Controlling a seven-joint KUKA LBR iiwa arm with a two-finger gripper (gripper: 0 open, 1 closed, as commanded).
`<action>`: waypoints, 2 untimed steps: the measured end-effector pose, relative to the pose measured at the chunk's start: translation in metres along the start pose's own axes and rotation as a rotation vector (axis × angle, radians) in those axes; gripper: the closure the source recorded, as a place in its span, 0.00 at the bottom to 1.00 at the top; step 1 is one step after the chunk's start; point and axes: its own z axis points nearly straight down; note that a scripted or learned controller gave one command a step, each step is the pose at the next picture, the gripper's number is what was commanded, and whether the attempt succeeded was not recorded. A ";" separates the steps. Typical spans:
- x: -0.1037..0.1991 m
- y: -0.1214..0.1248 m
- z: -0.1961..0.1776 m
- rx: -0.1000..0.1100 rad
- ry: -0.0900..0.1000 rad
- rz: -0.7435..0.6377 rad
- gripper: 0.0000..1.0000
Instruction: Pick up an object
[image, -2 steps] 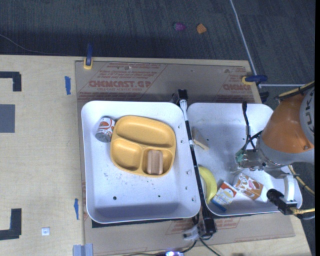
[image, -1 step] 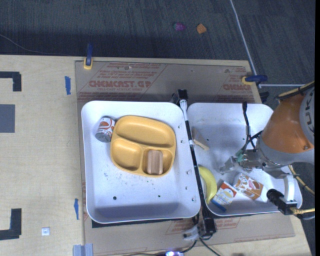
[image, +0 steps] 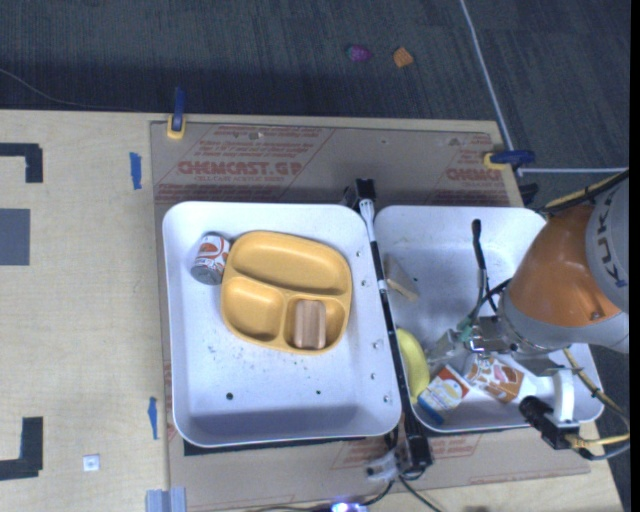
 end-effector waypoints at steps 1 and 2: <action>-0.003 0.002 -0.011 -0.008 -0.007 0.003 1.00; 0.131 0.054 -0.096 0.021 0.013 -0.004 1.00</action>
